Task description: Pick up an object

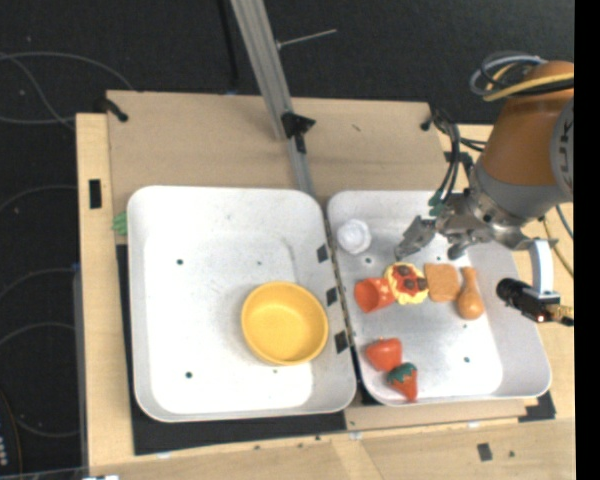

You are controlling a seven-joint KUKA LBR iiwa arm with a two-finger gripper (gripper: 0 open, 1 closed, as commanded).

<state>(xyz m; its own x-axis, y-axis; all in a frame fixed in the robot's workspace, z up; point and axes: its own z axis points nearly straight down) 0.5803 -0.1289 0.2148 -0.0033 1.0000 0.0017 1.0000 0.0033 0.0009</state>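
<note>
A tan worktop (210,138) on dark floor carries two white bins. The hand (432,236) hovers over the right bin (520,368), fingers seemingly spread and empty, above toy food (410,283) mid-bin. A yellow bowl (283,322) sits in the left bin (180,228).

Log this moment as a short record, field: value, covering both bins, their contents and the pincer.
left bin: holds a yellow bowl, near its right wall
right bin: holds a white round piece, a row of toy foods, and two red pieces lower down
row of toy foods: red piece, yellow piece with dark and red spots, tan block, orange-brown piece
lower red pieces: one above another with green
pincer: over the right bin, just above the row, nothing seen between its fingers
</note>
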